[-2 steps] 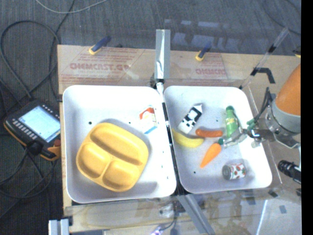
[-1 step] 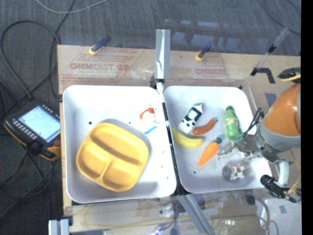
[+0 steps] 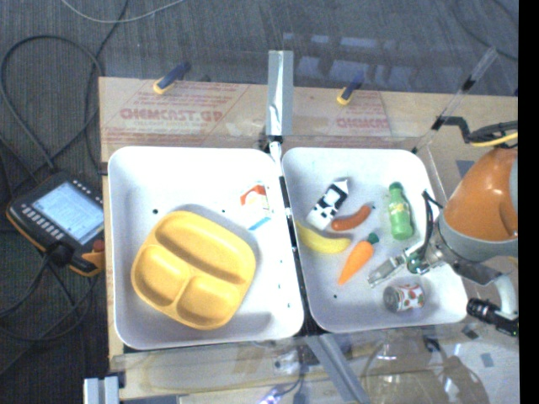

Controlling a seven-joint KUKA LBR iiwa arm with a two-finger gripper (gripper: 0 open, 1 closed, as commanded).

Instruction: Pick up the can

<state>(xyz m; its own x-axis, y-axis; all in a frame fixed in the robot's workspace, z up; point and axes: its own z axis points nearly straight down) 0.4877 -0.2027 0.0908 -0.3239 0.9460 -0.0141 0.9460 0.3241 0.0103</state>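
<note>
gripper (image 3: 389,268) hangs open and empty just above the can (image 3: 405,297), lying by the right bin's (image 3: 438,314) near edge, probably lining up a grab.

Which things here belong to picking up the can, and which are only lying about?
For the job:
- can, on its side in the right bin
- gripper, just above the can

Lying about:
- carrot
- banana
- sausage
- green bottle
- black and white toy
- yellow tray in the left bin
</note>
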